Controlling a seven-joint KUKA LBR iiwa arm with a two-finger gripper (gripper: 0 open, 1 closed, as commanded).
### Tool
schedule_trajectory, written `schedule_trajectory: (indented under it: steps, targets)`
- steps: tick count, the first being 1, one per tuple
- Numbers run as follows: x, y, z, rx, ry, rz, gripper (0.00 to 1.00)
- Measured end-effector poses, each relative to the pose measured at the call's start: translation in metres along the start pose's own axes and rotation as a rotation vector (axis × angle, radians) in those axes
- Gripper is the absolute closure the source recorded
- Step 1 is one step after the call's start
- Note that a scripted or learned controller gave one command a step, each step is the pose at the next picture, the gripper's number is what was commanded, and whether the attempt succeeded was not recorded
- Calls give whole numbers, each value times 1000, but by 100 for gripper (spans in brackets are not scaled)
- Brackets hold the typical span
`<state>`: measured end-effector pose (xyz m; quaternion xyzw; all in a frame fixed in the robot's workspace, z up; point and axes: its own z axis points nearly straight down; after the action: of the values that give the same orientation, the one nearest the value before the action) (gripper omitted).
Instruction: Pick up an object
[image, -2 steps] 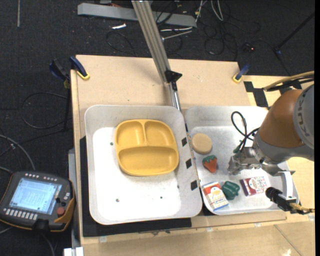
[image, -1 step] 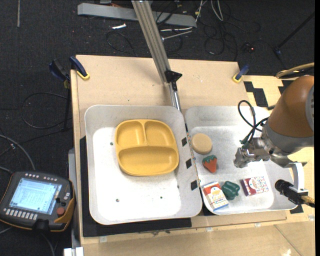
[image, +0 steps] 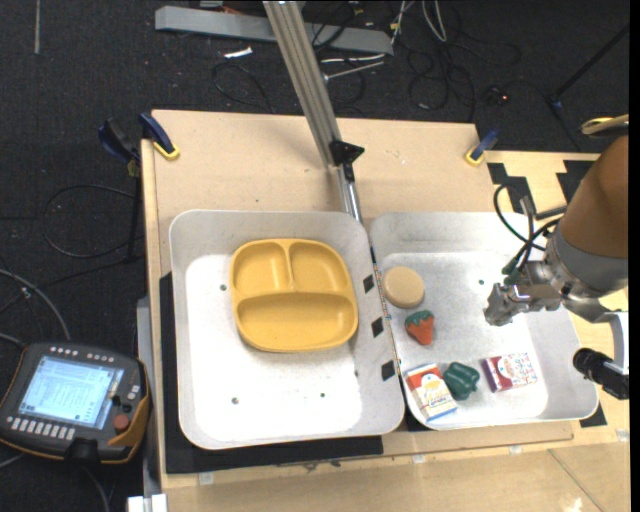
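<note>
Nearest the camera, in the right white bin (image: 560, 405), three things lie along its front edge: a small red-and-white printed carton (image: 431, 392) at the front left corner, a dark green rounded plastic piece (image: 461, 378) touching the carton's right side, and a second small box with a red-and-white printed face (image: 511, 372) a little further right, apart from the green piece. Behind these, near the bin's left wall, lies a red toy strawberry with a green top (image: 421, 326), and just behind that a round tan disc like a biscuit (image: 404, 286), the two close together but whether they touch is unclear. The grey two-finger gripper (image: 499, 305) hangs over the bare middle-right floor of this bin, well apart from every object; nothing sits between its fingers, and whether they are spread or pressed together cannot be told from this angle. In the left white bin (image: 200, 400), a yellow plastic plate with three compartments (image: 294, 294) rests toward the back.
</note>
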<state>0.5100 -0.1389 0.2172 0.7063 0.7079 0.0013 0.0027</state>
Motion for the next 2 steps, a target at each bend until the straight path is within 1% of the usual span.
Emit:
schedule_trajectory:
  steps: [1,2]
  targets:
    - [0,2,-53,-1,0,-1,100]
    - [47,15,-55,4,3,-5,100]
